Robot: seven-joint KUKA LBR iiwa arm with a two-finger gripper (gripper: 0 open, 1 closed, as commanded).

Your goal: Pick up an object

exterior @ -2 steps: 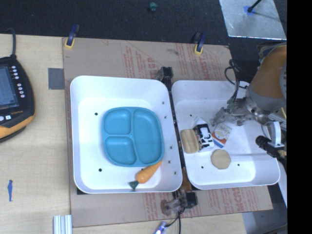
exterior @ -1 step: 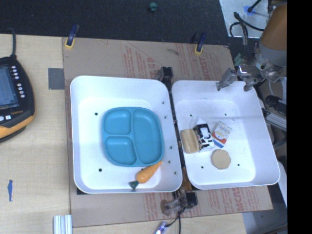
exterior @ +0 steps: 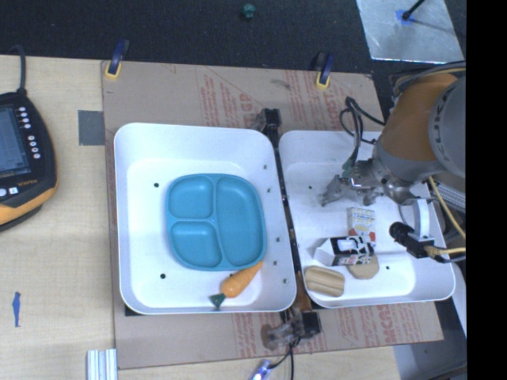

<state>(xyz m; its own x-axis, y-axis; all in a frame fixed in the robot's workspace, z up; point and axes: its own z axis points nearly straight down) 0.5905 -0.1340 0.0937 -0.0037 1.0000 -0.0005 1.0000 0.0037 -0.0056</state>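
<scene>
From my remote seat I see the arm (exterior: 420, 125) reaching in from the right of the frame, with the hand (exterior: 342, 190) hovering over the upper part of the right bin (exterior: 305, 153). Its two fingers look spread, pointing toward the bin's bare left floor, and nothing sits between them. The things I could pick lie lower in that bin: a small striped packet (exterior: 360, 217) just below the hand, a black-and-white box (exterior: 348, 249) under that, a wooden block (exterior: 325, 281) at the lower left corner, and a tan round piece (exterior: 364, 269) touching the box. The left bin (exterior: 131, 212) holds a blue divided plate (exterior: 215, 220) and a toy carrot (exterior: 240, 280) resting against the plate's lower edge. I judge the packet to be the nearest target, so I would shift the hand down the frame until it is centred over it, keep the fingers wide, and line them across its short side. The cluster lower down is crowded; a descent there risks nudging neighbours instead of gripping one.
</scene>
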